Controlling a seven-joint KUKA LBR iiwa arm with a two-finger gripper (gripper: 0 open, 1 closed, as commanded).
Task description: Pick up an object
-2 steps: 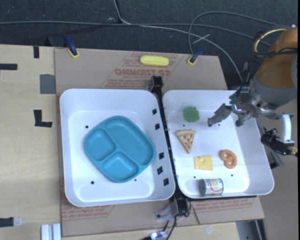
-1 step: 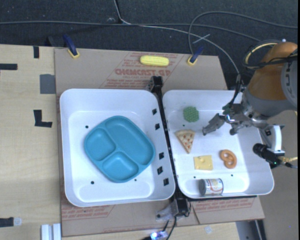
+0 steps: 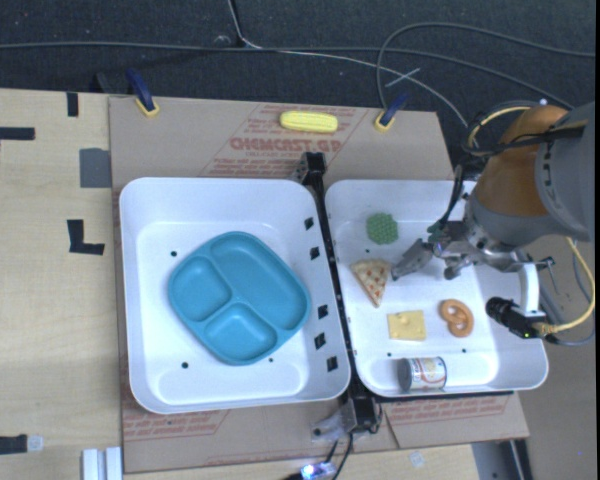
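Now we are hovering our tool [image 3: 412, 263], fingers seemingly spread and holding nothing, beside the pizza slice [image 3: 372, 279]; centring before closing looks wise.

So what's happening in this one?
The arm reaches in from the right, its gripper low over the right bin, close to the pizza slice and holding nothing visible. A green round piece, cheese slice, pretzel and can lie around it. A blue divided tray sits in the left bin.
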